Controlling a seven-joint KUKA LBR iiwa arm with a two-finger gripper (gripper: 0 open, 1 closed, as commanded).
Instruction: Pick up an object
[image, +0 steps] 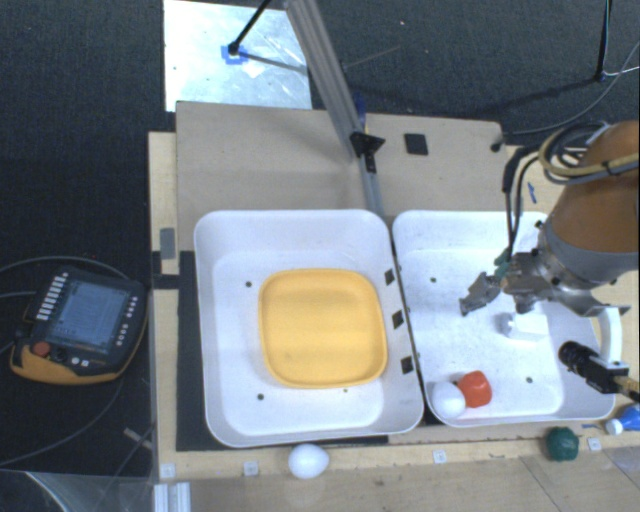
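Item 1, target. An orange block (475, 389) lies in the right bin (440, 240), at the near edge towards its left corner. It is compact and roughly as wide as it is long. No long axis or pointing direction can be told at this size.

Item 2, gripper. The gripper (474, 298) hangs over the middle of the right bin, angled towards the left bin (215, 300). Whether it is open or closed cannot be told from this view. Nothing is seen held in it. The orange block sits well apart from it, nearer the camera and almost directly in front of its tip.

Item 3, obstructions. A white ball (447, 400) touches the block on its left side, wedged between the block and the bin's corner wall. The near wall runs just beside both. The block's right and far sides are bare bin floor.

Item 4, surroundings. A yellow plate (322, 328) lies flat in the centre of the left bin. On the worktop (270, 150), outside the bins, a white egg (308, 460) lies just beside the left bin's near rim. A green ball (562, 443) lies near the right bin's near right corner. A pendant (80, 325) lies on the floor, left of the worktop.
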